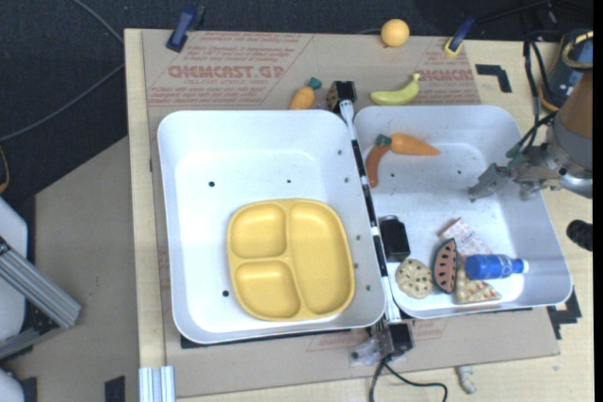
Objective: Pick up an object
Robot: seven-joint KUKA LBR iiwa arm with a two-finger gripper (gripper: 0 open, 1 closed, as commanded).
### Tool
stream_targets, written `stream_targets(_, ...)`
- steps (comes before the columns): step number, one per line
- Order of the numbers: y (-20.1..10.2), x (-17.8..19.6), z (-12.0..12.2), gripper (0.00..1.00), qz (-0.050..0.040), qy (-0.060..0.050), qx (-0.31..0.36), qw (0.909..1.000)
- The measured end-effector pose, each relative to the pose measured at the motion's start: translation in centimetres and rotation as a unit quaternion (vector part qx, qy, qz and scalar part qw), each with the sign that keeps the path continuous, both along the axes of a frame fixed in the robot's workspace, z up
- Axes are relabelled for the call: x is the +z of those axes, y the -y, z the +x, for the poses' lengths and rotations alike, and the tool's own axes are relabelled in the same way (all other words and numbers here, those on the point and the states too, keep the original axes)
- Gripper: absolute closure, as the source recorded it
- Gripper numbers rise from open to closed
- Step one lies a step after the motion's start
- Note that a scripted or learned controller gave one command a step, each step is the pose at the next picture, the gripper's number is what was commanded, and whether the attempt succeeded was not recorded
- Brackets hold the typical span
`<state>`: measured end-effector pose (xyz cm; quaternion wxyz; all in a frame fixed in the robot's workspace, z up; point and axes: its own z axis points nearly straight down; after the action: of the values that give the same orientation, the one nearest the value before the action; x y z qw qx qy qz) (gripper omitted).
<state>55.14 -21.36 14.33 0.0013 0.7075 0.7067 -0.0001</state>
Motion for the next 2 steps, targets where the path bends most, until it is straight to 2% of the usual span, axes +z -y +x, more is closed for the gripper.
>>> stream_targets(1,-7.4,-1.3,7.8,0.0,0.0016,0.0,0.002,1.0)
stream_targets(2,-1.9,-6.0,-4.3,0.0,0.0005,-0.002,-0.001,1.0)
